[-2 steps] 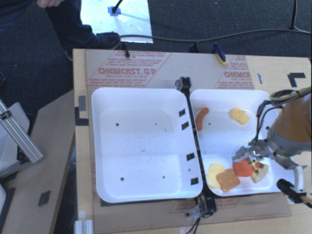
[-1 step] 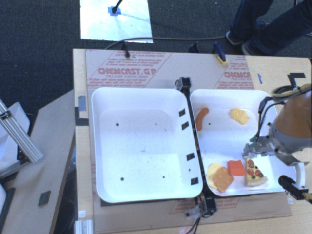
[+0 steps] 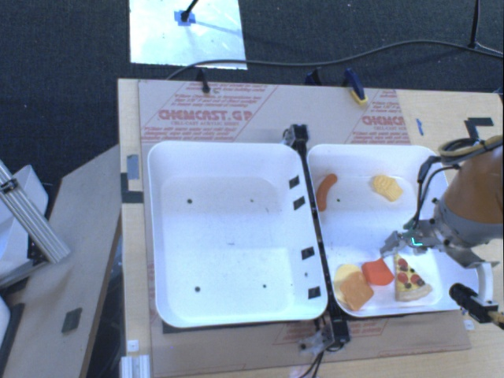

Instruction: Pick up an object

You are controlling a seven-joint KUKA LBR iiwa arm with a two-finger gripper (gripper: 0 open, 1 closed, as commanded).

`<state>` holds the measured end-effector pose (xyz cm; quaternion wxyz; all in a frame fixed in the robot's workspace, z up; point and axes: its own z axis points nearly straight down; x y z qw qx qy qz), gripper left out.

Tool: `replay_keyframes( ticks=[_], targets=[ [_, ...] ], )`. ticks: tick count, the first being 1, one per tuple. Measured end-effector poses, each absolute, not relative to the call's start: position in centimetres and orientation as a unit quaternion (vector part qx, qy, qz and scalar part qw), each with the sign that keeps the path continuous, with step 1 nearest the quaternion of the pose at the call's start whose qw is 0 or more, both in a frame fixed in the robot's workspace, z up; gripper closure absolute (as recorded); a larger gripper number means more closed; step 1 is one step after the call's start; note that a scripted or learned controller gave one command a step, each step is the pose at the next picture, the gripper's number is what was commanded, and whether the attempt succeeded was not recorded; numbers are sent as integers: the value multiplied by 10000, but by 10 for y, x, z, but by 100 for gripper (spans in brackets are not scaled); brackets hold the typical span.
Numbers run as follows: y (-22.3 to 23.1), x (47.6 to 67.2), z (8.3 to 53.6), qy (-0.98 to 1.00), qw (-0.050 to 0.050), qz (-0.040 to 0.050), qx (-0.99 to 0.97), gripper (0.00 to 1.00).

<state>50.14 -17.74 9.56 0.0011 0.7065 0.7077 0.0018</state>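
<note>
The gripper (image 3: 402, 244) sits low in the right bin (image 3: 358, 160), w/ the arm (image 3: 472, 203) coming in from 3 o'clock. Its fingers are too small & dark to read, so I can't tell whether they are spread or closed, and nothing shows between them.

Nearest thing is the pizza slice (image 3: 410, 280), just at 6 o'clock of the gripper, close under it; touching or not, can't tell. The red block (image 3: 378, 272) lies at approx 7 o'clock of the gripper, near it, and the orange-yellow piece (image 3: 353, 287) is at 8 o'clock, further out, right beside the red block. The sausage (image 3: 324, 191) is at 10 o'clock, well apart, close to the divider between bins. The yellow ridged piece (image 3: 386, 187) is at 12 o'clock, apart from the gripper, near the bin's far wall.

Count: 5 items in the right bin, 1 of each. 2 bins, 1 arm.

Room: the three front items crowd the right bin's near wall, packed side by side. The middle of that bin's floor is bare, between the sausage and the gripper. The left bin (image 3: 169, 235) has open floor wall to wall. Both bins rest on the bench (image 3: 260, 105), touching along the middle edge.
</note>
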Motion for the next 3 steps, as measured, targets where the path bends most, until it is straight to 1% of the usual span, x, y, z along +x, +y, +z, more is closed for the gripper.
replay_keyframes(
  ticks=[1, 2, 3],
  targets=[
    [-126, 488, 85, 7093, 19, 14, 7049, 0],
    [-175, 543, 85, 7082, 41, 10, 7060, 0],
    [-199, 610, 94, 7093, 47, 19, 7049, 0]
  ],
)
